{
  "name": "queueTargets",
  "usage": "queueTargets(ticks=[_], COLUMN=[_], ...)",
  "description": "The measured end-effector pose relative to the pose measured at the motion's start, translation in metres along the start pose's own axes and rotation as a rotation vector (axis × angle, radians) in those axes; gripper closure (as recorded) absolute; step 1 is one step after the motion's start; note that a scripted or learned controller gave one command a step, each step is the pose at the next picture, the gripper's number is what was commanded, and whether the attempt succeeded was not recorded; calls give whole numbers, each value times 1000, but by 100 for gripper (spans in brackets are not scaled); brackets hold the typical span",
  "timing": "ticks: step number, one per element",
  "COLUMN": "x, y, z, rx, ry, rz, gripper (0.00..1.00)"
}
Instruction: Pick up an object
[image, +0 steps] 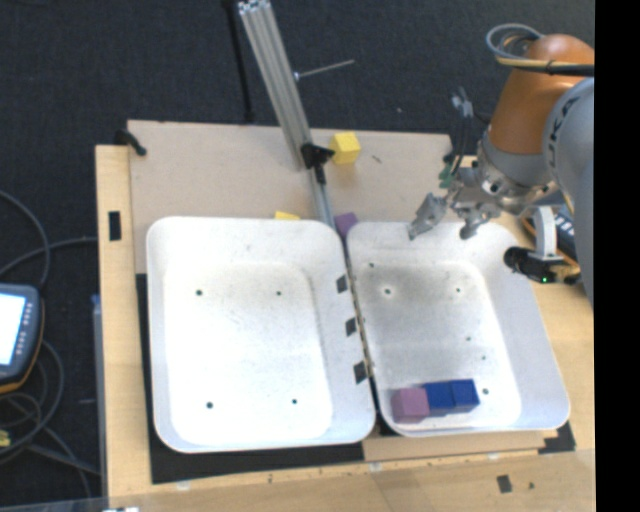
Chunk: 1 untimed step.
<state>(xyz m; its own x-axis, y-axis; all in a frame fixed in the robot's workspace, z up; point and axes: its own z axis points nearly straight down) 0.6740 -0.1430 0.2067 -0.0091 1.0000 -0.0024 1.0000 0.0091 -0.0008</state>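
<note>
In the right bin (520, 330), near its front edge, a purple block (408, 403) lies touching a blue block (450, 396) on its right. My gripper (443, 222) hangs over the bin's far rim, well away from both blocks. Its two fingers (424, 216) are spread apart with nothing between them, so it is open.
The left bin (170, 300) sits beside the right one. On the board behind the bins are a yellow block (346, 147), a small yellow piece (287, 215) and a purple piece (346, 222). A slanted metal rail (281, 80) rises at the back.
</note>
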Motion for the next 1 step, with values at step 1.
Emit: queueTargets(ticks=[1], x=[11], y=[-52], z=[99], rx=[8], ry=[3], rz=[9], gripper=[0])
